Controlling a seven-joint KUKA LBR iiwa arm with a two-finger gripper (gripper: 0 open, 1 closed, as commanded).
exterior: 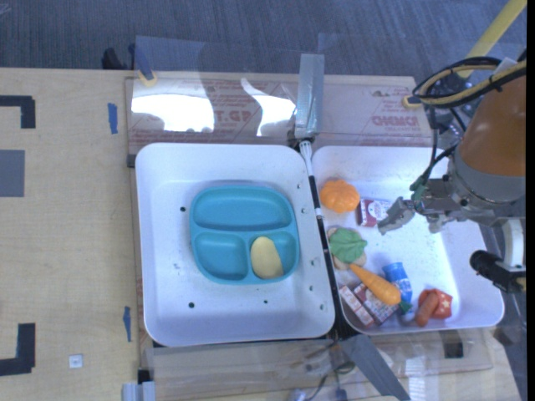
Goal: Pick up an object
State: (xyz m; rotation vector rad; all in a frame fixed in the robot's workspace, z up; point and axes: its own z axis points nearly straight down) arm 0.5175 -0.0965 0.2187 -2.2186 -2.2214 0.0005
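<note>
Maroon carton [369,212] just left of fingers [393,216], right bin [468,257].

Two bins side by side
Left bin [159,249] holds a tray [242,211]; the potato [266,257] lies in the tray's lower right compartment.

Hand [399,215] low, pointing left

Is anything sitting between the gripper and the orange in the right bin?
Yes. A small dark red carton lies between the gripper and the orange, just left of the gripper.
</note>
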